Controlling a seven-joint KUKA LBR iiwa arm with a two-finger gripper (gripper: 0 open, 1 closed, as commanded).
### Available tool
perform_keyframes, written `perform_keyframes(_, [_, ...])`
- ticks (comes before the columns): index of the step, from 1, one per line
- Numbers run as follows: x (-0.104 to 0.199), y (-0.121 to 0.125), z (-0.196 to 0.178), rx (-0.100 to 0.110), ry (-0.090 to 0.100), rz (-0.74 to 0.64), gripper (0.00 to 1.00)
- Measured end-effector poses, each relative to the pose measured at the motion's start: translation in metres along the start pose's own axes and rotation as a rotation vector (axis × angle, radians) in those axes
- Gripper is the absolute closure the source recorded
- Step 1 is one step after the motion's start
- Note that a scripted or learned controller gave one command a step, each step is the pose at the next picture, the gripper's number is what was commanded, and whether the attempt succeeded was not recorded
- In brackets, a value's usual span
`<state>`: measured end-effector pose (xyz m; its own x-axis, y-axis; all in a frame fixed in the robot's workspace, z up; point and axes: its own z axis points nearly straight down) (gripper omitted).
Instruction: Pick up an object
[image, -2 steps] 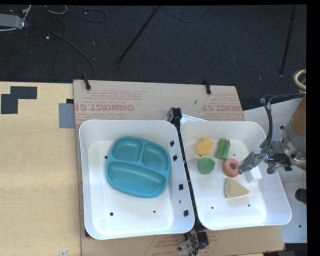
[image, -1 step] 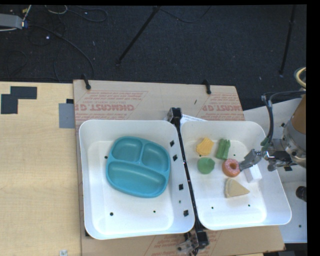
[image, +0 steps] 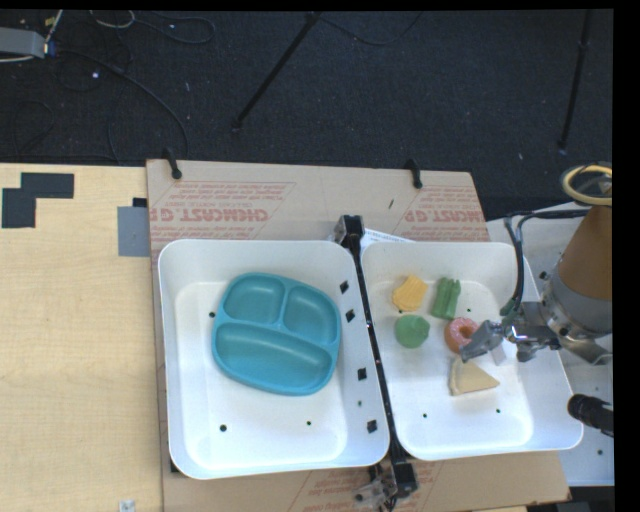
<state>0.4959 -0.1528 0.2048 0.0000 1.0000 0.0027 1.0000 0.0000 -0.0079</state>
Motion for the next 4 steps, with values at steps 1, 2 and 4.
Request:
perform_keyframes(1, [0.001, -0.008, 0.062, 0.002, 0.001, 0.000, 0.00])
perform_keyframes(2, [-0.003, -0.007, 0.111, -0.013, -0.011, 0.004, 0.00])
perform_keyframes(4, [0.007, -0.002, 0.038, -0.010, -0.003, -0.002, 1.00])
